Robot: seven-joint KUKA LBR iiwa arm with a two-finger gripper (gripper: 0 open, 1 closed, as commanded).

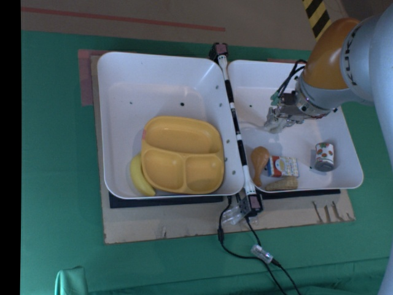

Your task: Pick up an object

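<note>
Hand [274, 123] hangs over the right bin [350, 141], can't tell how it's set. Nearer the front edge, just below it: carton [283, 165], drumstick [259, 161], beige piece [282, 184], can [324, 156] off to the side.

Even, soft overhead light; faint shadows, mild glare on white bins [123, 72], slight blur.

One camera, fixed high above the bench

It looks down at a slant on both white bins: left bin [123, 103], right bin [344, 165]. The arm [362, 54] enters from the right; green bench cloth [55, 226] fills the near edge.
</note>
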